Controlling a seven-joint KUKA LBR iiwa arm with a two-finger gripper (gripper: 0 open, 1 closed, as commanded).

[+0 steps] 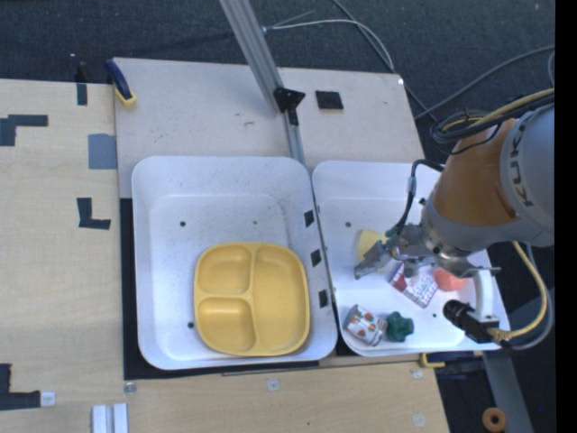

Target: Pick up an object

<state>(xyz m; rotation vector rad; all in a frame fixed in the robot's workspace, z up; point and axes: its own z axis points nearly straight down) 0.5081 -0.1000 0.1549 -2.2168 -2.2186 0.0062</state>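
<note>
In the right bin [361, 183] lie several small objects. A yellow piece [367, 240] sits near the middle, just left of my gripper [380, 258]. A red and white packet [416, 288] lies right below the gripper, with a reddish-orange piece [448, 280] beside it. Near the bin's front edge are a colourful small packet [363, 325] and a dark green object [398, 327]. The gripper hangs low over the bin's middle, between the yellow piece and the red and white packet. Nothing is visibly held in it.
The left bin [162, 197] holds a yellow divided plate [252, 298] in its front half. A metal pole [257, 48] slants across the back of the bench. The arm's grey and orange body [482, 192] covers the right bin's right side.
</note>
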